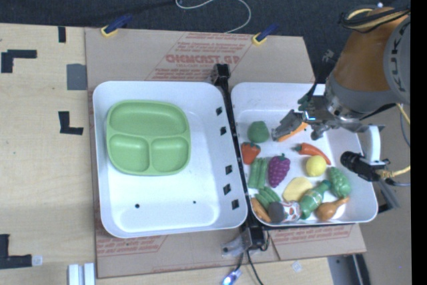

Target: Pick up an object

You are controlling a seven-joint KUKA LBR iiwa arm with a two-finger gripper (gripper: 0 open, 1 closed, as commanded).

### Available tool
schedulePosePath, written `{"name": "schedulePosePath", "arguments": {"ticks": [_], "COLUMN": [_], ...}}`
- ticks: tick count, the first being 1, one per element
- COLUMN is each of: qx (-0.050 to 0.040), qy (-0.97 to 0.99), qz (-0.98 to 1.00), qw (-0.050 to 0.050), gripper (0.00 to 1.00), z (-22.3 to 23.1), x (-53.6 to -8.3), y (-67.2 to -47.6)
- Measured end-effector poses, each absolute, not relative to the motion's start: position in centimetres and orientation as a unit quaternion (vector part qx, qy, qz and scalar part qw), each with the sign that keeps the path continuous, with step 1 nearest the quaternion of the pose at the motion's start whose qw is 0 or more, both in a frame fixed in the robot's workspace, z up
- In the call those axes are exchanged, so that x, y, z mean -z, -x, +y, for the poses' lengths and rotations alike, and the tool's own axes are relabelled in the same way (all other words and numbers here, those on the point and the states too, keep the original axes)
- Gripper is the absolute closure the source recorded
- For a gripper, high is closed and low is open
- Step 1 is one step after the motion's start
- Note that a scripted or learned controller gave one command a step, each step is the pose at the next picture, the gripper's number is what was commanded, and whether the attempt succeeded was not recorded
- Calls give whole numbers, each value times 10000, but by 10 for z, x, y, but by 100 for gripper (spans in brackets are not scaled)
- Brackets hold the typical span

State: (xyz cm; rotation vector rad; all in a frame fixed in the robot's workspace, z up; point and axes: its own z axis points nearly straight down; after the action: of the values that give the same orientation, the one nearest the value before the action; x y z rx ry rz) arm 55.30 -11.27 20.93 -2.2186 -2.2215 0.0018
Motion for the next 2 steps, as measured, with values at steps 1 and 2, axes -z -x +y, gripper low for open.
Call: {"name": "schedulePosePath", "arguments": {"ticks": [1, 2], "qx": [64, 16], "qy": [7038, 7038], "qz": [-7104, -7104], "qw": [-53, -3], "gripper": [0, 0], "z": [-50, 9], "x": [-364, -395], "y": [-529, -507]}}
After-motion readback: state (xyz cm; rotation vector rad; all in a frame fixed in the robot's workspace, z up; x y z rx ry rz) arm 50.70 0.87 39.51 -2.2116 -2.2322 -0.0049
